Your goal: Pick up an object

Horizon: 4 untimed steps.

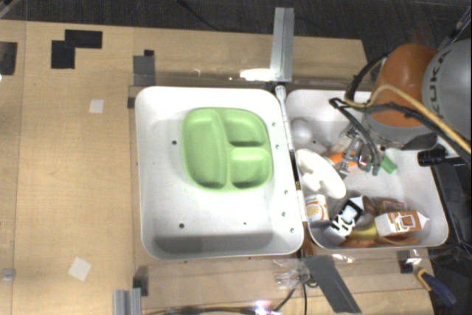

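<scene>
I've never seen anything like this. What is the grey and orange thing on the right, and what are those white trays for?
It is a robot arm, photographed by one fixed camera above the bench looking down. It reaches into the right bin, a shallow white tray of jumbled small items, among them a white plastic piece and a small carton. The left bin holds a green divided plate. Its job is to pick something up. Its gripper sits low among the clutter; I cannot tell whether it holds anything.

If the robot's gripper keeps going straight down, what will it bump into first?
Probably the small orange and green bits right under the gripper in the right bin. Depth is hard to judge from above, so it may touch the bin floor beside them.
</scene>
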### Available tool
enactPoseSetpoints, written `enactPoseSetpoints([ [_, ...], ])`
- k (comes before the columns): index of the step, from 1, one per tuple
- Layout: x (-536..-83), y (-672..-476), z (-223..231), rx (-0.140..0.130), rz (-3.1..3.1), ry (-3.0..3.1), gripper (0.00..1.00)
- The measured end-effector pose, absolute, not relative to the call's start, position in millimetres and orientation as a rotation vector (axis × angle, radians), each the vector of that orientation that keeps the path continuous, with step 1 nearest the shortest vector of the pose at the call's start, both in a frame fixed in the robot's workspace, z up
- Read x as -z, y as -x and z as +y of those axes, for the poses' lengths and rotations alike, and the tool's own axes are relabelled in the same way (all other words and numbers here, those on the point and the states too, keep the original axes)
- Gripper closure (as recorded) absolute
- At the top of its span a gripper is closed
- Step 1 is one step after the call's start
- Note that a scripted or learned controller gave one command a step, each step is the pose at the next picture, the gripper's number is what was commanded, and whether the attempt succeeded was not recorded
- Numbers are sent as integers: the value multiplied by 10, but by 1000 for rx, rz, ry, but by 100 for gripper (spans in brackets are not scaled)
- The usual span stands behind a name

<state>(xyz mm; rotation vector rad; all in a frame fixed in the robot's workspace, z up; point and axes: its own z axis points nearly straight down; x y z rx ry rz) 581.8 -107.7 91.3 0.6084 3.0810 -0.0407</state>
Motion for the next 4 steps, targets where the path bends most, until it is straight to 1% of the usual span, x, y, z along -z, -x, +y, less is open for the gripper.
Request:
enactPoseSetpoints([
  [1, -919, -5652, -993, 24, 3054, -618, 0],
  [2, -915, -5764, -1029, 36, 3068, -670, 0],
  [3, -907, -5919, -1129, 48, 3025, -811, 0],
  [4, -909, -5692, -1077, 19, 3003, -863, 0],
])
